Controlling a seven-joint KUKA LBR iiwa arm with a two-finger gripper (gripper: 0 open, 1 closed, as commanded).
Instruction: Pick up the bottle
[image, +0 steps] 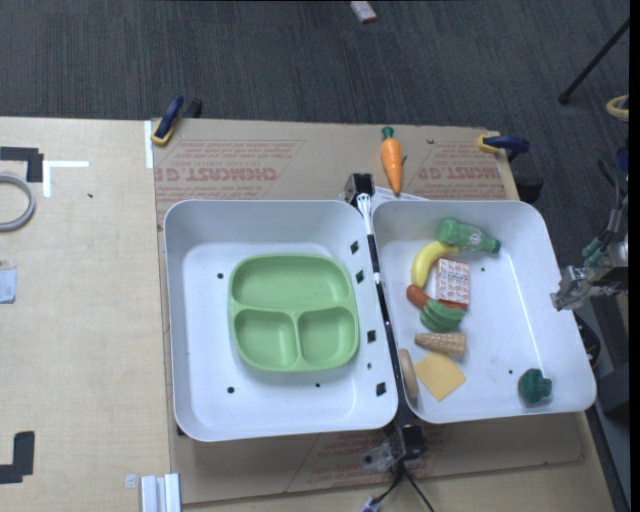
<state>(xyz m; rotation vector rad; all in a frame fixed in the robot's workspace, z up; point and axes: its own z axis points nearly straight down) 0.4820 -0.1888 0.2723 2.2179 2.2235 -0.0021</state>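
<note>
Where the bench (80, 330) carries a cardboard sheet (300, 160), two white bins sit side by side upon it: left bin (190, 300) and right bin (560, 300). Inside the left bin, at its centre, lies a green three-compartment tray (294, 312). The right bin holds a cluster near its left wall: the bottle (466, 236), green with a clear neck, lying on its side toward the far edge; a yellow banana (428, 262) just beside it; a red-and-white carton (453, 282) touching the banana; a green ridged piece (441, 315) and an orange-red piece (417, 296) below these; an ice-cream cone (441, 343); and a yellow cheese wedge (439, 377) toward the near edge. A small green object (534, 387) rests alone in the near right corner. A toy carrot (390, 158) lies on the cardboard beyond the bins' far edge. The gripper (580, 285) stands outside the right bin's right wall, well apart from the bottle; whether it is spread or closed cannot be told
</note>
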